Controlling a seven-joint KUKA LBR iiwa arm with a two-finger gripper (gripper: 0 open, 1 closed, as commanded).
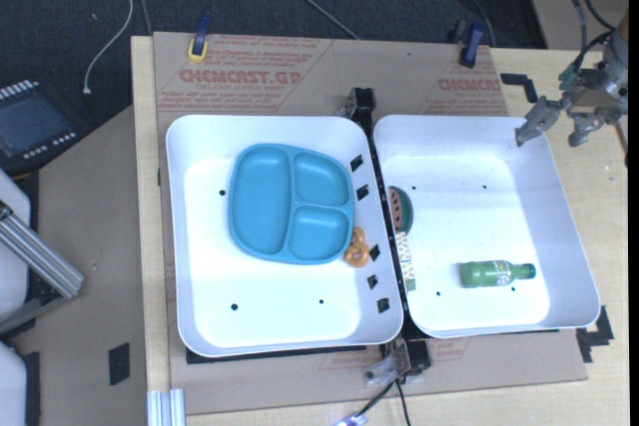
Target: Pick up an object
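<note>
A small green bottle [495, 272] lies on its side near the front of the right bin [454, 155]. A blue divided plate [292, 204] rests in the left bin [200, 244], with a small orange-brown item [356, 249] at its right edge. A round green and brown object [399, 208] and a patterned strip [406, 257] lie against the right bin's left wall. My gripper [557, 128] hangs above the right bin's far right corner, its two fingers spread open with nothing between them.
A black divider with clips [365, 195] runs between the two bins. Cardboard sheet [300, 65] lies under both. Blue clamps [200, 40] hold its far edge. Cables trail over the dark floor behind.
</note>
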